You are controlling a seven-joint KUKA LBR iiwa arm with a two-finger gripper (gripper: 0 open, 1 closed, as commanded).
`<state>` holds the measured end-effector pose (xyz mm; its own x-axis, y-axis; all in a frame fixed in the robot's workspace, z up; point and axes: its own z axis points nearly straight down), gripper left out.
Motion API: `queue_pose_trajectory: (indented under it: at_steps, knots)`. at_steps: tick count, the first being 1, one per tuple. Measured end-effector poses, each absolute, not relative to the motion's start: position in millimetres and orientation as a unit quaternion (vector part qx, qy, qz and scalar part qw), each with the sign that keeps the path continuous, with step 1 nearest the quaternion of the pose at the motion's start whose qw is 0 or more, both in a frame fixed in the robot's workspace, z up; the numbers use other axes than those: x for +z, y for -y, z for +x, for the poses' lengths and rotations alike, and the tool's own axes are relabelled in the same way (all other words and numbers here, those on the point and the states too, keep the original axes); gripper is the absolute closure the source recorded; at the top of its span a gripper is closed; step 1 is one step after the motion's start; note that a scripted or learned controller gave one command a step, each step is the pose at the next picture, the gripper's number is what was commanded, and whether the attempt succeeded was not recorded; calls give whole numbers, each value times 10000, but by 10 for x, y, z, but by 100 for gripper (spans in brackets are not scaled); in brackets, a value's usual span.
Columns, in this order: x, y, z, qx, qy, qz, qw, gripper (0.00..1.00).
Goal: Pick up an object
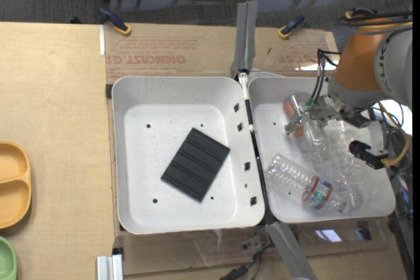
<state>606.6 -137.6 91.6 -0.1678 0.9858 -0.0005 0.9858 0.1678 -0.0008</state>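
The gripper [303,120] hangs low over the right bin [282,206]; how its jaws stand cannot be told. A clear plastic bottle [303,184] lies near it, toward the bin's front. A black ribbed panel [195,164] lies in the left bin [131,206].

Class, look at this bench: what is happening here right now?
A grey robot arm reaches into the right bin, its gripper low among clear plastic items. A crushed clear bottle lies nearby in that bin. In the left bin a black ridged panel lies flat, untouched. Whether anything is grasped is unclear.
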Motion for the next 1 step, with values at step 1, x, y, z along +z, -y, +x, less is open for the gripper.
queue_pose_trajectory:
  at_steps: [1]
  knots:
    - [1007, 1385, 6062, 11, 7634, -6459, 6, 100]
